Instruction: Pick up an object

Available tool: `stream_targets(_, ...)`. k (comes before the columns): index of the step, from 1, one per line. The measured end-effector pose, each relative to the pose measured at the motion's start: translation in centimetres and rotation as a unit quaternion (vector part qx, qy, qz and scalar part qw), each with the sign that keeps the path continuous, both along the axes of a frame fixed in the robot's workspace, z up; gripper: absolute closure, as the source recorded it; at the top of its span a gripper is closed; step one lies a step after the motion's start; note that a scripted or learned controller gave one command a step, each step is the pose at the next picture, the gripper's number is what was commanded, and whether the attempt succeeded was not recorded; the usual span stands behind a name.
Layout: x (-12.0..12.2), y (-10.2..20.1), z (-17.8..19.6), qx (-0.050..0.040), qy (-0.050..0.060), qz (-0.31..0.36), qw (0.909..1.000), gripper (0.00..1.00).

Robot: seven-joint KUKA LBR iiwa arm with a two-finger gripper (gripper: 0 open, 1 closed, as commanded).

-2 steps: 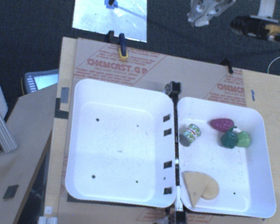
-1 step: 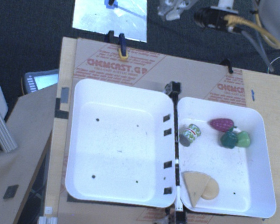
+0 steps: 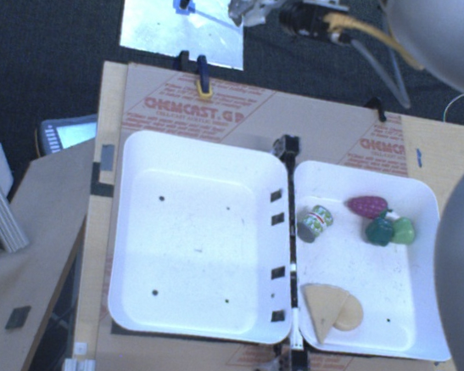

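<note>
Nothing lifted yet; the whole pick remains. Gripper (image 3: 256, 4) hangs high beyond the right bin (image 3: 399, 337), jaw state unreadable, nothing seen in it. Inside that bin: magenta piece (image 3: 367, 206), green toy (image 3: 390, 230), small can (image 3: 315, 222), tan wedge (image 3: 330, 309).

Bins (image 3: 210, 156): white, plain. In the right bin: berry (image 3: 367, 206), magenta; beside it, toy (image 3: 380, 232), dark green, and ball (image 3: 404, 231), light green; cup (image 3: 316, 222), green-and-white print; wedge (image 3: 323, 309), tan. Board (image 3: 250, 114) under bins: brown, red lettering.
</note>
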State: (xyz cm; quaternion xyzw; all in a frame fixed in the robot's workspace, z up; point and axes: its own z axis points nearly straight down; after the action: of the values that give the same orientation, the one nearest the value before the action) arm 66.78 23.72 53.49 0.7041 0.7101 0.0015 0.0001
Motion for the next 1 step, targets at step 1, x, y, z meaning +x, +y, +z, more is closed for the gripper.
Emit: stream_targets(1, 0.03, -0.24, 1.20, -0.0001, -0.001, 0.000, 1.0000, 1.00)
